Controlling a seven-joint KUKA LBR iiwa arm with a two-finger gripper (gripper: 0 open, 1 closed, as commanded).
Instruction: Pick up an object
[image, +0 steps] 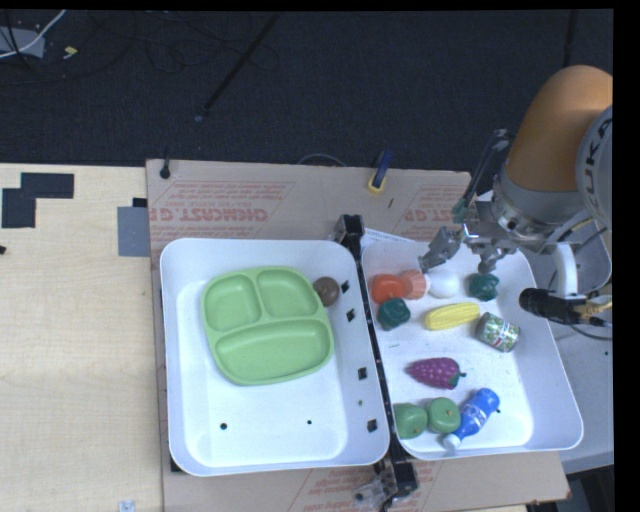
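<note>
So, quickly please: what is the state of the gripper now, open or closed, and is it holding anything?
Gripper: open, holding nothing, above the far end of the right bin.

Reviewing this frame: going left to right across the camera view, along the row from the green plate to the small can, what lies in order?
Green divided plate → brown ball → dark green piece → yellow corn → small can. The gripper hangs above the right bin's far end.

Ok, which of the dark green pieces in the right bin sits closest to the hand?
The dark green piece beside the white egg, just under the hand. The other one lies farther left, below the orange piece.
</note>
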